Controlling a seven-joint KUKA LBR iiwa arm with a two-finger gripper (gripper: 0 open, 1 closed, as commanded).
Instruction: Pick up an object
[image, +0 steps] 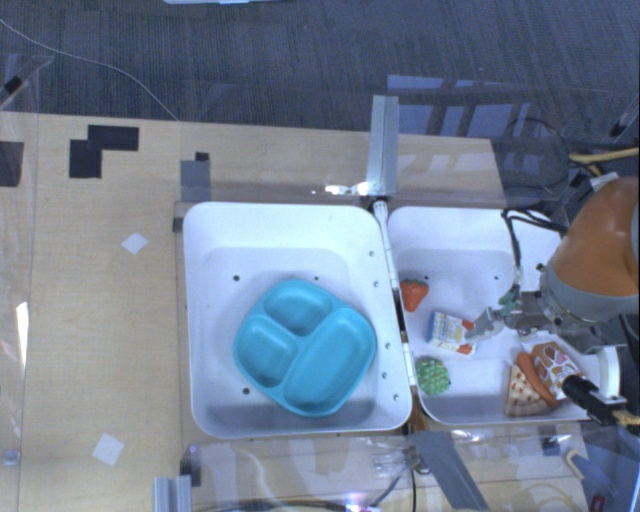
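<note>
A: The gripper hangs low in the right bin. Its fingers look a little apart, with nothing between them.

B: And the nearest thing?

A: The small carton, just beside the tips, on the side toward the left bin. Its long axis runs roughly along the reach.

B: 1 short shift that way, I'd judge.

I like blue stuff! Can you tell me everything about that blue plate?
The blue plate is a smooth, plastic-looking tray with rounded corners, split into three compartments: two small, one large. It lies flat and turned at an angle on the floor of the left white bin, a little toward the near edge. Nothing sits in it.
</note>
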